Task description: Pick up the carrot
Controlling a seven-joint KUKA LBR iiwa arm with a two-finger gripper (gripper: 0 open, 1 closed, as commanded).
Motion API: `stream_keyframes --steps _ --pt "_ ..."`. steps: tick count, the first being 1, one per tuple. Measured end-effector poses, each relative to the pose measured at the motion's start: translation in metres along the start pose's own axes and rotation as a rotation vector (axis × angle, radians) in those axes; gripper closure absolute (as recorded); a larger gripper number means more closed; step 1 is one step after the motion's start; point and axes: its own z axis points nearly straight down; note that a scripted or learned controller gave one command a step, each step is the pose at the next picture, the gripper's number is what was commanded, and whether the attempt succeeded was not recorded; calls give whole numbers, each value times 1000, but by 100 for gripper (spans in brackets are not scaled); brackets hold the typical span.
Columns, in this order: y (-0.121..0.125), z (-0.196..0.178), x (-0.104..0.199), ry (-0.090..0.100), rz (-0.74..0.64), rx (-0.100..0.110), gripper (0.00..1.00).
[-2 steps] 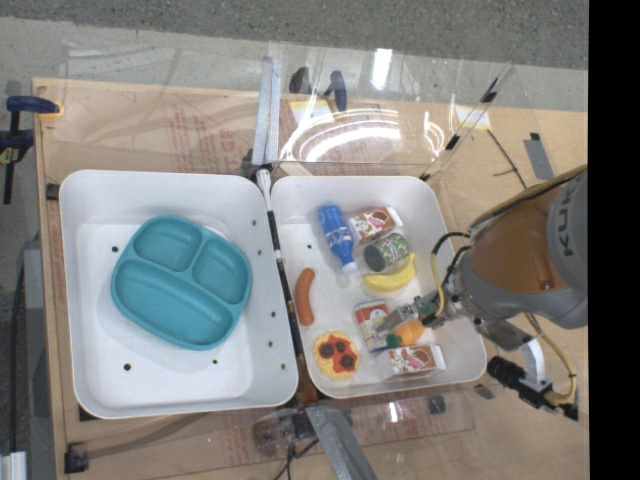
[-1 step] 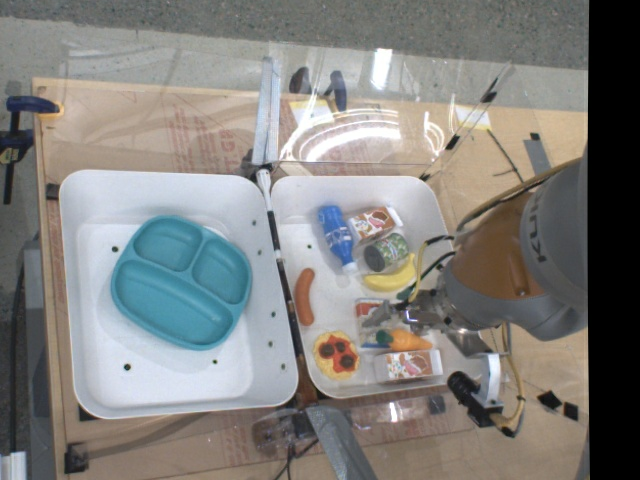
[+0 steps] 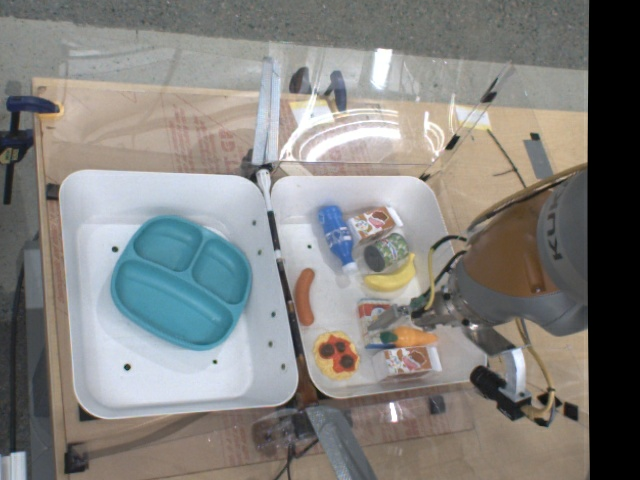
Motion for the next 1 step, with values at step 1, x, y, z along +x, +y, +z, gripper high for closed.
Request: stream_keyframes --steps 1 --pt "1 2 -10 17 259 5 0"
